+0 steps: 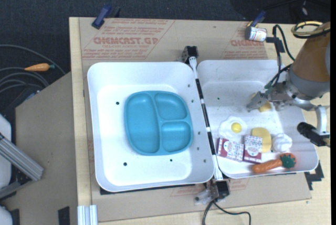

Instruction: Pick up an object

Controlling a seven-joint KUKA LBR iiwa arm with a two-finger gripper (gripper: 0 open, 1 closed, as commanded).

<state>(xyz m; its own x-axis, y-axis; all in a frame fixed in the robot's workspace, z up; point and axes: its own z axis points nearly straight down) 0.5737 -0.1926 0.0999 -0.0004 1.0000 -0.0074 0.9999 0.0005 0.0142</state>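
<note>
Carrot (266, 165), two red cartons (240, 148), yellow block (262, 138), white lump (282, 141) and fried egg (233, 127) crowd the right bin's (231, 74) near edge, just below the tool (258, 102) — candidates for picking. Tool hovers low over bare bin floor, maybe something yellowish by it; grip state: cannot tell. Well beyond tool, left bin (102, 114) holds blue divided plate (157, 121). All sits on counter (131, 38).

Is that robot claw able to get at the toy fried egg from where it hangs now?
Probably yes. The gripper hangs over the right bin, and the fried egg lies just below-left of it in view, uncovered, with bare bin floor between them.
</note>
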